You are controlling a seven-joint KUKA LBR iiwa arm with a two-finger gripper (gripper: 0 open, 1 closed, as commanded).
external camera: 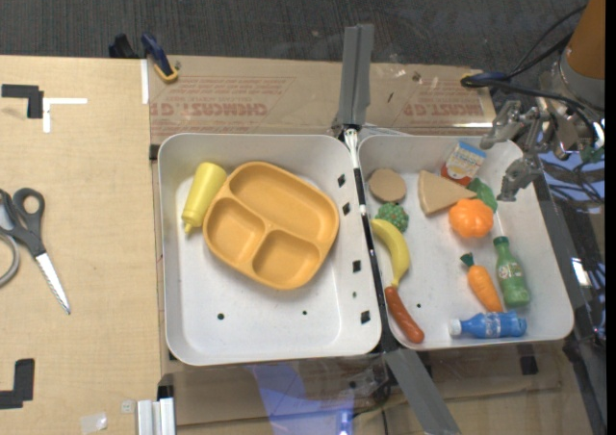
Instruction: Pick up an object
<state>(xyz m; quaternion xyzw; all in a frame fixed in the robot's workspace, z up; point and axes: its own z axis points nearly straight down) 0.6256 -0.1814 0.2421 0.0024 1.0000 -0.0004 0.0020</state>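
Note:
My gripper (512, 156) hangs over the far right corner of the right bin (553, 260), fingers spread with nothing between them. Just left of it lies a small white and red carton (464, 161). Below it sit an orange (471, 218) and a cheese wedge (441, 194). Further along the bin are a brown round cookie (388, 185), broccoli (393, 218), a banana (394, 250), a red sausage (404, 316), a carrot (482, 289), a green bottle (511, 274) and a blue bottle (491, 326).
The left bin (192, 318) holds an orange divided plate (265, 224) and a yellow bottle (200, 194). Scissors (29, 245) lie on the wooden bench at far left. A blue clamp (159, 56) sits behind the bins. Cables hang at the right.

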